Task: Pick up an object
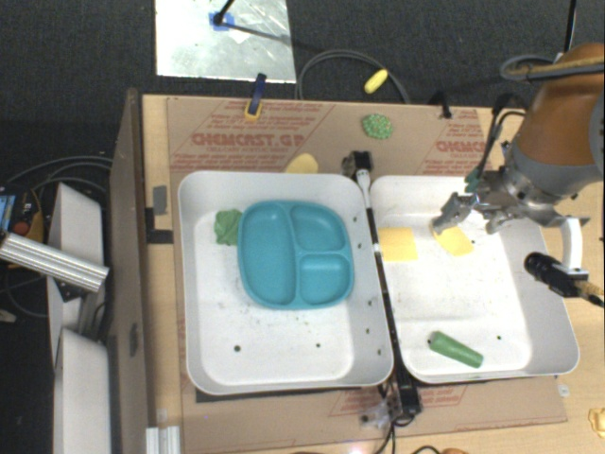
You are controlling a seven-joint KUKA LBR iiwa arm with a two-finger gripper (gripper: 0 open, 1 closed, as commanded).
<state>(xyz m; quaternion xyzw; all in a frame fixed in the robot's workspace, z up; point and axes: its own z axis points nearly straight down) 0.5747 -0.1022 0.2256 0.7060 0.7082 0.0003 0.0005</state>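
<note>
Yellow piece (pixel 457 243) under the tool (pixel 470 212) looks light, soft and flat; pinch its edges, though tool's state I cannot tell

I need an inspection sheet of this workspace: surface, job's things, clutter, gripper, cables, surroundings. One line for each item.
Surface: bench lined with printed cardboard, bearing left bin and right bin side by side.
Job's things: right bin holds yellow square, yellow piece and green cylinder; left bin holds blue divided tray and green leafy piece.
Clutter: green round piece and pale yellow piece on the cardboard.
Gripper: gripper low over the right bin beside the yellow piece; grasp unclear.
Cables: black cable behind the bench.
Surroundings: dark floor, shiny sheet.
</note>
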